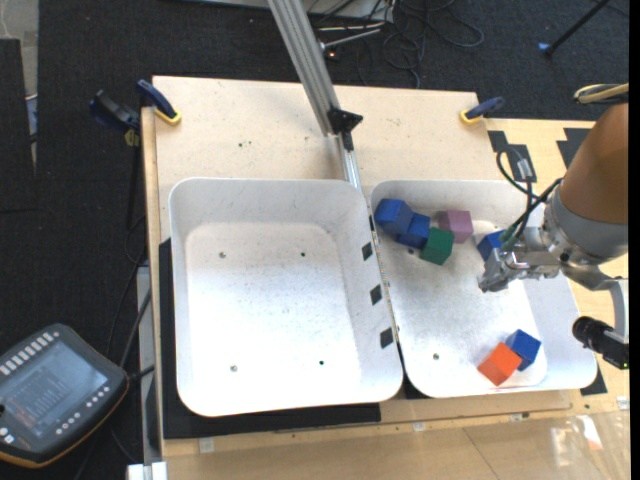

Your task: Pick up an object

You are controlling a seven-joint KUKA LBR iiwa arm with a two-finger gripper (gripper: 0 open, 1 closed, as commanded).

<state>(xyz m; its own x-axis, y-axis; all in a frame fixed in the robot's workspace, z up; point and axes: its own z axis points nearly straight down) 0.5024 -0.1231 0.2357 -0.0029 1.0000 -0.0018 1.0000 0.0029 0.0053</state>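
I see the grey arm (pixel 600 183) cut off at the frame's right edge. Its gripper (pixel 497 276) hangs over the right white bin (pixel 455 383); I cannot tell its opening. It partly hides a small blue cube (pixel 489 244) at mid-right.

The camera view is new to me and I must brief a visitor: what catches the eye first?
The coloured blocks in the right bin stand out: a cluster of blue block, green block and purple block near its far left corner, and an orange block touching another blue one near its front edge. The gripper hangs over that bin between the two groups. The left bin beside it is plain white.
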